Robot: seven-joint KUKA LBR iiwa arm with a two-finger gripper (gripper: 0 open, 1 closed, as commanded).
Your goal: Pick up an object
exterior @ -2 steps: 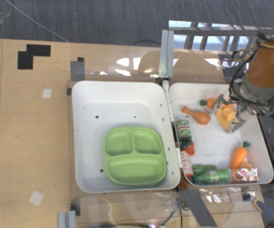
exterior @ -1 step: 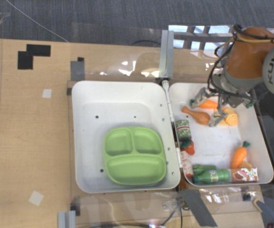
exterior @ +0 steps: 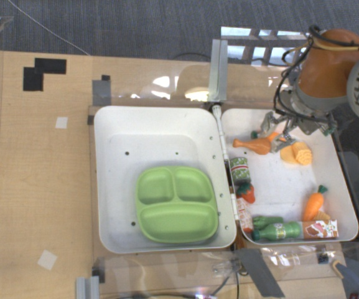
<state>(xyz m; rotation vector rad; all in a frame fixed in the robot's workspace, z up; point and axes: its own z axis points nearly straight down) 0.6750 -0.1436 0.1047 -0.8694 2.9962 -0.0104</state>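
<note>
The gripper (exterior: 279, 136) hangs over the right bin's (exterior: 348, 226) far end, whether open or closed I cannot tell. The orange drumstick (exterior: 257, 145) lies just left of it, seemingly touching, long axis running left-right.

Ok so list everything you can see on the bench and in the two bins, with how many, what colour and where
Left bin: 1, white, left of the divider.
Divided plate: 1, light green, three compartments, in the left bin toward its near side.
Right bin: 1, white, right of the divider.
Chicken drumstick: 1, orange-brown, far part of the right bin, by the gripper.
Corn piece: 1, yellow, right of the drumstick.
Carrot: 1, orange with green top, right bin's right side.
Bottle: 1, green, lying along the right bin's near wall.
Small carton: 1, red and white, near right corner.
Can: 1, green and white label, against the right bin's left wall.
Arm: 1, grey with orange band, reaching in from the right.
Gripper: 1, dark, low over the far part of the right bin.
</note>
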